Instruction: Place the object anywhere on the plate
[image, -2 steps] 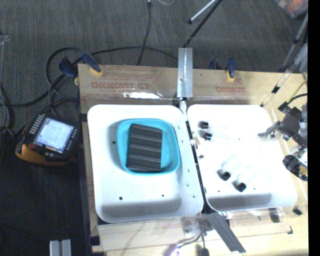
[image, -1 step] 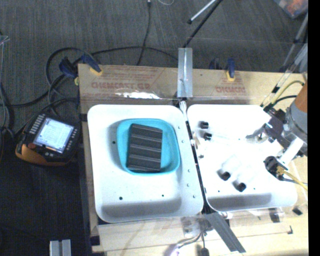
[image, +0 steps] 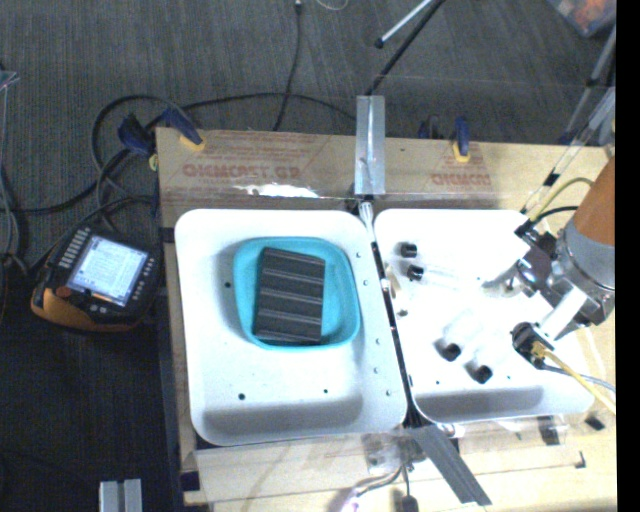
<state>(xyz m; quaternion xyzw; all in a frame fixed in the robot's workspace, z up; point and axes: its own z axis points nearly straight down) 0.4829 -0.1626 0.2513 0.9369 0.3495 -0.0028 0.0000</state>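
Ribbed dark grey block (image: 291, 294), the task's object, lies flat on the turquoise plate (image: 343, 300) in the left white bin (image: 205, 330), well to the left of the end effector (image: 520, 290) and across the divide between the bins. The right white bin (image: 450, 400) holds several small clear pieces with black caps (image: 407, 250), scattered just left of and below the end effector. The end effector hangs over the right bin's right side, nothing visibly between its fingers; I cannot tell whether they are spread or closed. Both bins rest on the bench (image: 300, 160).
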